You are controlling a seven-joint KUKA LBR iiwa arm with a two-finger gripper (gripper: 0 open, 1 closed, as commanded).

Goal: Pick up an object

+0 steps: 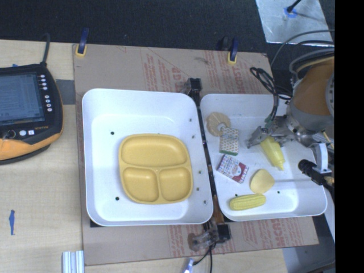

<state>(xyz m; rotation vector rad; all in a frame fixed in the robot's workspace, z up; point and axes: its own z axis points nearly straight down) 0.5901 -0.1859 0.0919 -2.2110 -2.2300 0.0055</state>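
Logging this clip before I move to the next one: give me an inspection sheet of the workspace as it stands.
Surface: wooden bench with a cardboard sheet clamped under two white bins.
Job's things: right bin holds a yellow bottle, corn cob, pale yellow wedge, round tan piece, green packet and red-white packet.
Clutter: left bin holds a yellow divided tray.
Grippers: gripper low over the right bin, beside the bottle; nothing seen between its fingers.
Cables: black cable trailing behind the arm.
Surroundings: teach pendant at the left, dark floor beyond.
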